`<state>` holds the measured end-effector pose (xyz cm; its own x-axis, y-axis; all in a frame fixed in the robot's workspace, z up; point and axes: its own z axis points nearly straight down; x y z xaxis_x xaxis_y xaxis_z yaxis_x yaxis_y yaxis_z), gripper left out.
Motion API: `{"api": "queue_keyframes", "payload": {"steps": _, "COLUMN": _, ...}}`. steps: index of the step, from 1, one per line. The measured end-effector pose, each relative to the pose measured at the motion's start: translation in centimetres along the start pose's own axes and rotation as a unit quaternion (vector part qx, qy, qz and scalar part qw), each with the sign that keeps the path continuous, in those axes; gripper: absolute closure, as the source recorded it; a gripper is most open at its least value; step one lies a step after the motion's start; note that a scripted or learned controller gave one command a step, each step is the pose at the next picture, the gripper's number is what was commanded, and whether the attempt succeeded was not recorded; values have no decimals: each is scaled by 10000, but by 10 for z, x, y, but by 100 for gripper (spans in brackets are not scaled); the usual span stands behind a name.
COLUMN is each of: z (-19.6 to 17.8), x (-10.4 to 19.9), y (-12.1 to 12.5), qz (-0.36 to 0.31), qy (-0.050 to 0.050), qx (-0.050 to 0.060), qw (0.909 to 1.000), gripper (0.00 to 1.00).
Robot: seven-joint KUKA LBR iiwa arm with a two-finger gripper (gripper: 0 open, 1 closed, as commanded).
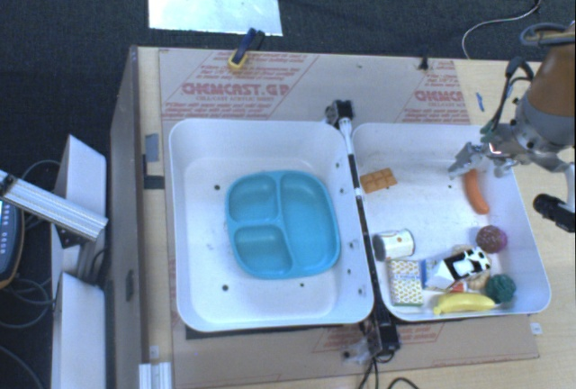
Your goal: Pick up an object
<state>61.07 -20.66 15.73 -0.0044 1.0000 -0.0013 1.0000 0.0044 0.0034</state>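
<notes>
- Camera view, left side: the left bin (193,198) holds a blue divided plate (282,223) lying flat near its middle, well apart from the arm.
- Camera view, right side: the right bin (423,198) carries the loose things. A waffle piece (378,180) lies near the divider, a small white can (394,244) on its side below it, and a patterned card (406,281) lower down.
- Along the bin's near edge sit a black-and-white carton (468,266), a banana (464,303), a green broccoli piece (501,287) and a dark red round fruit (491,239).
- The carrot (475,192) lies tilted near the far right, its upper end just beside the gripper.
- The gripper (486,158) hangs above the carrot's top end; I cannot tell whether it is spread or closed (the metal parts blur together), and nothing is seen held in it.
- Judgement: the carrot looks the likeliest target. To do it well, centre over its middle rather than its tip, turn the wrist so the grasp crosses its narrow width, and descend straight, keeping off the bin wall at the right.
</notes>
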Motion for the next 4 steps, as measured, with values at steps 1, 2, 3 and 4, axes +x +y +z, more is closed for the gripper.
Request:
{"api": "queue_keyframes", "payload": {"steps": 1, "z": -4, "x": 0, "y": 8, "qz": -1, "qy": 1, "qx": 0, "qw": 10000, "gripper": 0}}
{"api": "queue_keyframes", "payload": {"steps": 2, "z": -8, "x": 0, "y": 1, "qz": 13, "qy": 0, "qx": 6, "qw": 10000, "gripper": 0}}
{"api": "queue_keyframes", "payload": {"steps": 3, "z": -3, "x": 0, "y": 6, "qz": 3, "qy": -3, "qx": 2, "qw": 10000, "gripper": 0}}
{"api": "queue_keyframes", "payload": {"steps": 4, "z": -8, "x": 0, "y": 16, "qz": 0, "qy": 0, "qx": 0, "qw": 10000, "gripper": 0}}
